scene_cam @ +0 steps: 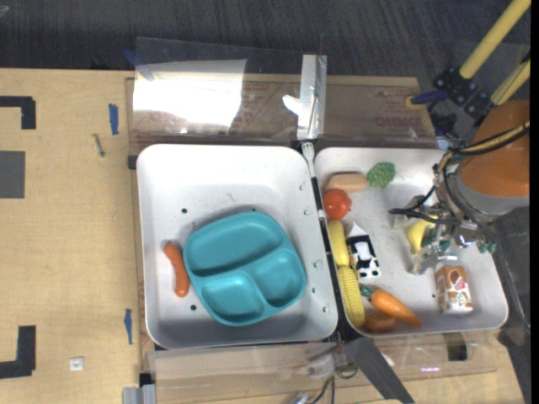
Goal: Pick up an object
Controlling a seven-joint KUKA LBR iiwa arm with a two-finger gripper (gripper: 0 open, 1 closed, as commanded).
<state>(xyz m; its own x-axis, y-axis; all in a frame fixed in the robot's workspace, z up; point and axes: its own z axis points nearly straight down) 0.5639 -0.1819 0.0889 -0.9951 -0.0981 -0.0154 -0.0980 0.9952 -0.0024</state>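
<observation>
Two glossy white bins face you; the gripper hangs over a yellow banana, though whether it grips I cannot tell.

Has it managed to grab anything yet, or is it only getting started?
Nothing looks picked up yet. The gripper is low in the right bin, beside a yellow item and a small carton, both lying on the bin floor. Whether it has closed on anything I cannot tell. Grasping and lifting are still left.
</observation>
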